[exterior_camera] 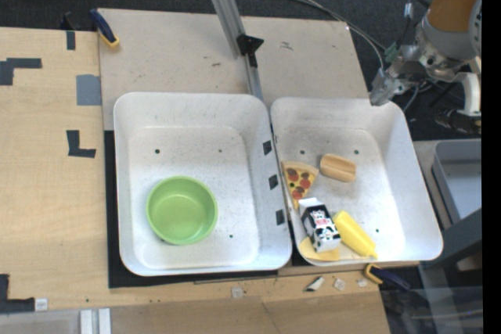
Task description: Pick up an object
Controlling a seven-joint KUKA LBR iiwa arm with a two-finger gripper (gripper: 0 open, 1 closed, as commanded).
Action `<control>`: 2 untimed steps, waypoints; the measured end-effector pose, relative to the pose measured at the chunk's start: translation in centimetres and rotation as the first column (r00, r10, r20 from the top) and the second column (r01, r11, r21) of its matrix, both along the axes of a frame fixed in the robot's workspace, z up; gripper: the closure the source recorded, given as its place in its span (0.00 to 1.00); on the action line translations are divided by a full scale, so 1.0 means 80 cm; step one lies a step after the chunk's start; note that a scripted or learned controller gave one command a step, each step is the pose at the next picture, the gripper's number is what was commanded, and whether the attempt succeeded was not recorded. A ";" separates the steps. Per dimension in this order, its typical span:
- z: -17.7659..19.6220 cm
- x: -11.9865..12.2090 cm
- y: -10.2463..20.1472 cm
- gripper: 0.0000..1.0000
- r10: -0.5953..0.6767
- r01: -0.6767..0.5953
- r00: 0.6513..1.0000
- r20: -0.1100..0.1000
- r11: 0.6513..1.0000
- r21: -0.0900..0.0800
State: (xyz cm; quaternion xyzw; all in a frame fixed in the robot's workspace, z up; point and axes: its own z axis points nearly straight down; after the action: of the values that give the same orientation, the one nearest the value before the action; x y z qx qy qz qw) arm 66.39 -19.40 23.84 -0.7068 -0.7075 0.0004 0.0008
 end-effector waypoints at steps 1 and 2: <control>0.000 0.000 0.000 0.00 0.000 0.000 1.000 0.000 1.000 0.000; -0.062 -0.010 0.006 0.00 0.000 0.000 1.000 -0.006 1.000 -0.001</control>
State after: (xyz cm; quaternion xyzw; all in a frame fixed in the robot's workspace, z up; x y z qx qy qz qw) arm 65.56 -18.89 18.85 -0.7069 -0.7073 0.0027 0.0027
